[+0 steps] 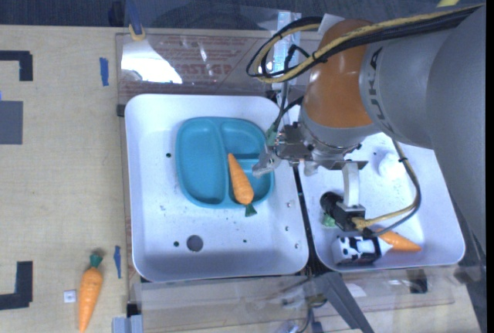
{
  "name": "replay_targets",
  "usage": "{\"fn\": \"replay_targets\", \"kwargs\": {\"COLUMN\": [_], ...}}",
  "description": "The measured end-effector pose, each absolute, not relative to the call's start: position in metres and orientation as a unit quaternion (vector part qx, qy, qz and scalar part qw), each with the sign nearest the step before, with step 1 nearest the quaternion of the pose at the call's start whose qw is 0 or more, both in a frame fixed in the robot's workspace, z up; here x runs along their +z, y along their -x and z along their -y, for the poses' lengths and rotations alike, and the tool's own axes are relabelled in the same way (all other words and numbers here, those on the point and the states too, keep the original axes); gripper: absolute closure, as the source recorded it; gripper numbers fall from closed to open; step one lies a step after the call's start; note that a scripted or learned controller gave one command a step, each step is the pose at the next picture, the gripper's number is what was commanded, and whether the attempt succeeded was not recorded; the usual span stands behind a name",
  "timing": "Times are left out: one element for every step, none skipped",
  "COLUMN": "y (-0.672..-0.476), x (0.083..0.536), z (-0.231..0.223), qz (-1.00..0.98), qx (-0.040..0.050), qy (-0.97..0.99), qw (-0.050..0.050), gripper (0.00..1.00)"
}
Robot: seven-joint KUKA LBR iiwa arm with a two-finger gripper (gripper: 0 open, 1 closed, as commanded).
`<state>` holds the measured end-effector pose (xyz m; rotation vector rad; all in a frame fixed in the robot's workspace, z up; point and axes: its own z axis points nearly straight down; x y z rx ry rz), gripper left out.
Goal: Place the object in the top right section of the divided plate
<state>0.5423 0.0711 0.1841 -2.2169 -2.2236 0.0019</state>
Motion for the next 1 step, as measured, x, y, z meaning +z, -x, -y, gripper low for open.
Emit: {"fn": "replay_targets", "kwargs": {"y": [-0.5141], "x": [0.1348], "z": [-0.0771], "qz": [0.469], "qx": [-0.0104], "qy": [0.883], "qw": [-0.017], "gripper": [0.00]}}
